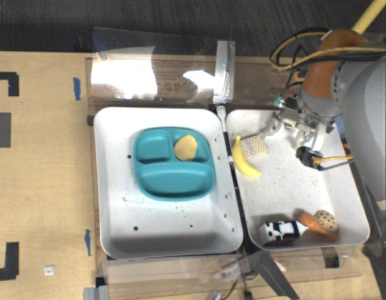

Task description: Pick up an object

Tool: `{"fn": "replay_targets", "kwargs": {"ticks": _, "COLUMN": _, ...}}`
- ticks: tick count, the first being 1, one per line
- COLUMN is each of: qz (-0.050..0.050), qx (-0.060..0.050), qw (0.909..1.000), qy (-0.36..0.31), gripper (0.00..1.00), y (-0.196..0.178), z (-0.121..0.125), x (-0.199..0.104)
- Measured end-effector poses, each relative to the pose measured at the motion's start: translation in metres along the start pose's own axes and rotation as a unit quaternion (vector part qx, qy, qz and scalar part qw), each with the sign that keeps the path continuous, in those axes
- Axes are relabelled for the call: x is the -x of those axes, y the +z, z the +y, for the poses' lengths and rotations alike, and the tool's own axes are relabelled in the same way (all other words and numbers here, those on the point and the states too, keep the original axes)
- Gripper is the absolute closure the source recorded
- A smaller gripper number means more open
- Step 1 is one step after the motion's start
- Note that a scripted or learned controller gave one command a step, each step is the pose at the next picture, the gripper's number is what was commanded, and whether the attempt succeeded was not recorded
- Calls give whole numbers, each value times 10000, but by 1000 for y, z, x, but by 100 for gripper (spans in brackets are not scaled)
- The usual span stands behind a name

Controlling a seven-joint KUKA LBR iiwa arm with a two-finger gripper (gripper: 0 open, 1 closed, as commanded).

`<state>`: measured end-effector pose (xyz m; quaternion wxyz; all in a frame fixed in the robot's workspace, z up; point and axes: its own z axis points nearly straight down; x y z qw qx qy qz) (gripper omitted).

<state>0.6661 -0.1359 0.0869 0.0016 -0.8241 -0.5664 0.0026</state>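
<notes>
The gripper (268, 133), fingers' state untellable, hangs in the right bin (343, 195) just beside the banana (244, 161).

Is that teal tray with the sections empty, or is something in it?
Not empty. The teal tray in the left bin holds one yellow-orange rounded object in its upper right compartment.

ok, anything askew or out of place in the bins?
Nothing spilled or damaged. The teal tray sits flat in the left bin holding a yellow piece. The banana leans against the right bin's left wall.
</notes>
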Motion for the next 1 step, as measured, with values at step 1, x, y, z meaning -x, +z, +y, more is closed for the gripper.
{"fn": "replay_targets", "kwargs": {"ticks": 1, "qz": 29, "qx": 78, "qw": 9984, "qy": 558, "gripper": 0, "y": -111, "z": -3, "x": -16}}
